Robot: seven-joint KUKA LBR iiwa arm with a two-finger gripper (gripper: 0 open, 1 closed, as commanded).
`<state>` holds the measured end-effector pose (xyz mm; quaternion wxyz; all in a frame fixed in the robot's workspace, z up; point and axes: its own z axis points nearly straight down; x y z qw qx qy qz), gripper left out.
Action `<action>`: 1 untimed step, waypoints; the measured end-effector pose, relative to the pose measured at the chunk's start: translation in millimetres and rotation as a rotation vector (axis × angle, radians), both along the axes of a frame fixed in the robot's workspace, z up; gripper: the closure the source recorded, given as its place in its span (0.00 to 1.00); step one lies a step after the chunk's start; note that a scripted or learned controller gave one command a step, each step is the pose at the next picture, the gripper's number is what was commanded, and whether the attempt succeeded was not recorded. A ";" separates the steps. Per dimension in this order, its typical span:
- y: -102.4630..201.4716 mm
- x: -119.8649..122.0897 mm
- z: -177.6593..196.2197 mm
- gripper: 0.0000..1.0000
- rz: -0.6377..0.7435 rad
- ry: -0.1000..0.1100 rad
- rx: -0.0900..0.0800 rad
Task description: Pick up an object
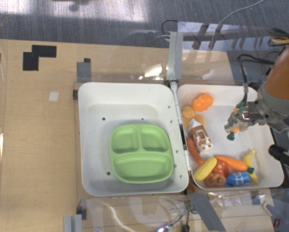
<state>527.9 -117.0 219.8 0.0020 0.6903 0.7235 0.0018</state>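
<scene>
Toy food in the right bin: light plastic, gripper above the bare floor

Toy food fills the right bin (265, 144), left of and below the gripper (235, 125), which hangs over the bin's bare middle floor, clear of every piece. Whether it is spread or pressed together I cannot tell; a small orange-green shape sits at its tip, too small to name.

Left to right. Far left of the gripper, the left bin (93, 129) holds a green divided plate (142, 153), not a likely target. Nearer, against the divider: a tan round piece (188, 112), a small carton (201, 137), a red sausage (193, 151). Up-left of the gripper, an orange fruit (203, 102), standing alone. Below it, a crowded cluster: corn cob (205, 169), tomato (221, 167), carrot (234, 163), blue can (238, 179), banana (250, 159).

Handling, by judgement: all hollow plastic, light, stiff, smooth. Round pieces may squirt out of a pinch. The carton's flat sides or the carrot's narrow body offer surer hold.

Room: the fruit has open floor all round. Cluster pieces touch, so fingers would nudge neighbours. Bin walls and divider crowd the sausage and banana.
</scene>
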 end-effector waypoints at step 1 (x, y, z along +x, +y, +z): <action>-3.2 0.3 -27.4 1.00 0.130 0.002 -0.001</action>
